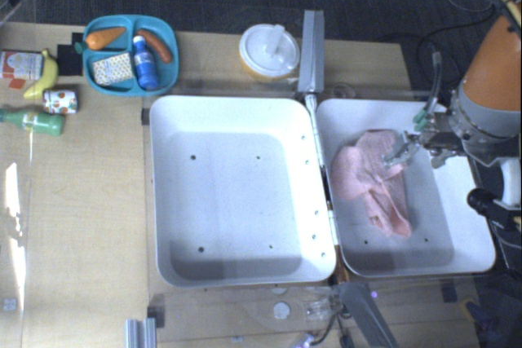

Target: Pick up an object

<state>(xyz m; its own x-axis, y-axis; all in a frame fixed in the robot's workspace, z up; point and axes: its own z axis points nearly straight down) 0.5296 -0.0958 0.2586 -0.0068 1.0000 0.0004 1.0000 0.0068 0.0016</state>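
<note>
Pink cloth [375, 182] lies in the right bin [457, 253].

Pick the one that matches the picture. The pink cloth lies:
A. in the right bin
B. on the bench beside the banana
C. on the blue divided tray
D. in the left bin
A: the pink cloth lies crumpled on the floor of the right bin, with the gripper at its upper right edge.

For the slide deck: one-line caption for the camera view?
KUKA arm's gripper reaches over a pink cloth in the right bin, beside the left bin.
</note>
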